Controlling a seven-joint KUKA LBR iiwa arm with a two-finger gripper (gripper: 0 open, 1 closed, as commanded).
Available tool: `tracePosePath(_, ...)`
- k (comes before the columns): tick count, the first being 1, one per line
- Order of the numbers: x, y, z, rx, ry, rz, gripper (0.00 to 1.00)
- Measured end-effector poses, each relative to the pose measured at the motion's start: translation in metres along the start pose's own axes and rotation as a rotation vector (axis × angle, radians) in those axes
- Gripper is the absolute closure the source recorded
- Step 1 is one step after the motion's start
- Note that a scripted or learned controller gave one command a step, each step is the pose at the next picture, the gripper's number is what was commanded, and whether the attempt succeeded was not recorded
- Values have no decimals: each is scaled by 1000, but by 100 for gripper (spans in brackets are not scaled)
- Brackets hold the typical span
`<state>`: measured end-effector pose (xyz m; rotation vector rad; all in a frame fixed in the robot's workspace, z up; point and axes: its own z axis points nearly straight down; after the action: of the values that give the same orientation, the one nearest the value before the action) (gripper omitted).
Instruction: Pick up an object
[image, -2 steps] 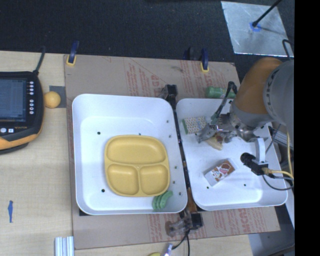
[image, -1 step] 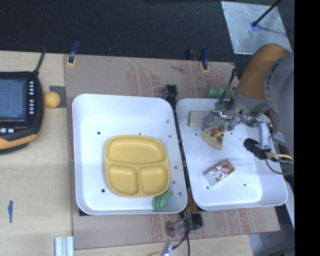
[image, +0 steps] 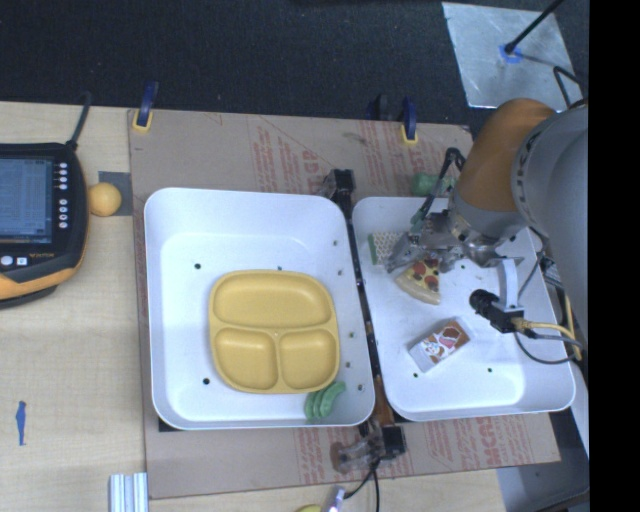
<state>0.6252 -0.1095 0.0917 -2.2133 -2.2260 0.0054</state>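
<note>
The gripper (image: 425, 252) hangs low in the right bin (image: 540, 395), directly over the pizza slice toy (image: 421, 279); whether it grips anything I cannot tell. Since the slice lies flat, a grasp may well slip off it. A small card packet (image: 439, 345) lies near, and the yellow divided plate (image: 273, 330) sits well apart in the left bin (image: 170, 300).

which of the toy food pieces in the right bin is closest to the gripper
The pizza slice: it lies right under the gripper, while the brown-and-white packet sits apart, nearer the bin's front.
</note>
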Motion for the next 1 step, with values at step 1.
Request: tracePosePath(1, 6, 31, -1, -2, 1, 2, 0)
